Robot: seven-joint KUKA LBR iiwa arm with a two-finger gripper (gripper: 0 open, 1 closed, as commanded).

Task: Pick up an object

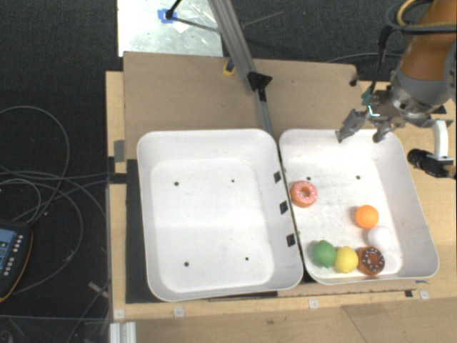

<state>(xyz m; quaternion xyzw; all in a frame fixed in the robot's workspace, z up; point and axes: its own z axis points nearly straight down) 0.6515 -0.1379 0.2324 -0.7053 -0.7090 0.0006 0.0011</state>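
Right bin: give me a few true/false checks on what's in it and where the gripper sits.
1. The pink donut lies near the right bin's left wall. True.
2. The gripper holds the orange ball. False: its open fingers hold nothing, at the bin's far edge.
3. A chocolate donut lies beside the yellow fruit. True.
4. The green fruit lies in the left bin. False: right bin, near edge.

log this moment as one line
gripper: open, above right bin far edge | holding: nothing | pink frosted donut: in right bin | stage: pre-grasp
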